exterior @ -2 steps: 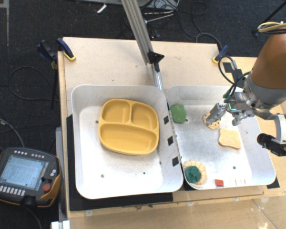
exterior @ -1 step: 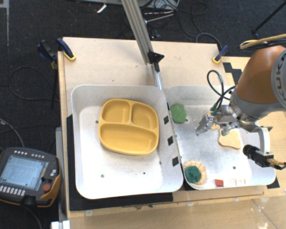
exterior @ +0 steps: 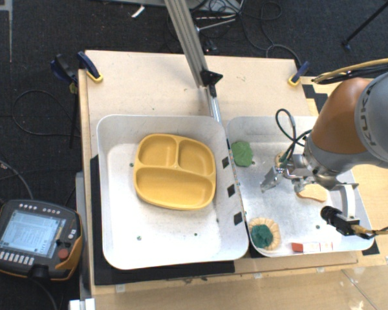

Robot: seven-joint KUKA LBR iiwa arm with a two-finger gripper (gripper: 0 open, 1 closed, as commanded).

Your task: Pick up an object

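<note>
A yellow tray sits in the left bin; the right bin holds a green lump near its upper left, a green-and-tan piece at its lower left, and a tan piece under the wrist. The gripper hangs over bare floor between them with nothing in it (whether it is spread or closed I cannot tell). This looks like the approach step, and the next move calls for centring over one item before descending.

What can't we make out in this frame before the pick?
- Gripper in the camera view: too small and blurred to read its finger state or whether it holds anything.
- Tan object: partly covered by the wrist, shape unclear.
- Right bin: its right side is hidden under the arm.
- Small red-and-white item at the near rim: too small to identify.
</note>
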